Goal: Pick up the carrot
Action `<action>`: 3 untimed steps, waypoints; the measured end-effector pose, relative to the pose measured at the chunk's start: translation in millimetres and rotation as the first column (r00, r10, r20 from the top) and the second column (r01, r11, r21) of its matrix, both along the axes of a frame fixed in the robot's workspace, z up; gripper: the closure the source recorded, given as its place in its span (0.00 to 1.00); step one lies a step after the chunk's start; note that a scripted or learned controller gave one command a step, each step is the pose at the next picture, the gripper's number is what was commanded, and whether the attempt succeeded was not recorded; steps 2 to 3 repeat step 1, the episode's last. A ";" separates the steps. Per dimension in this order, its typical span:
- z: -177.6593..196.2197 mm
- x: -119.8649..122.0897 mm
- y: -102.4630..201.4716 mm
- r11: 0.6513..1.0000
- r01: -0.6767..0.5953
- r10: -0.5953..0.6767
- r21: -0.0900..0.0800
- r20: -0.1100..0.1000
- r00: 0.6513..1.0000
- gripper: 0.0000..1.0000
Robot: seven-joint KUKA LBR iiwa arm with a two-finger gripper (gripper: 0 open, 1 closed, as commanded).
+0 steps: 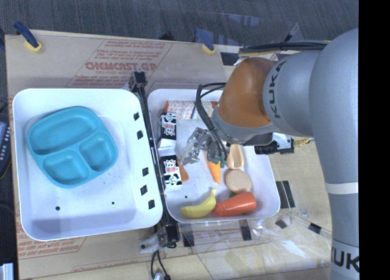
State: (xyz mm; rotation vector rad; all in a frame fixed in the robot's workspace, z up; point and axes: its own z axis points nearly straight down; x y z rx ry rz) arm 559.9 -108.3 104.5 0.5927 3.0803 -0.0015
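The carrot is a small orange piece lying in the right bin, near its middle. My gripper hangs low in that bin under the grey and orange wrist, just above and left of the carrot's upper end. The carrot's top sits right at the gripper's lower edge. Whether they touch is unclear from this angle.
Around the carrot lie a pale oblong item, a round tan item, a red pepper and a banana. Two black-and-white cartons stand along the bin's left wall. The left bin holds a blue divided plate.
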 end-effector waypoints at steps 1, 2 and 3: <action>37.0 -43.2 -5.9 0.999 0.042 -0.042 0.001 -0.004 0.999 1.00; 37.0 -43.2 -5.9 0.999 0.042 -0.042 0.001 -0.004 0.999 1.00; 37.0 -43.2 -5.9 0.999 0.042 -0.042 0.001 -0.004 0.999 1.00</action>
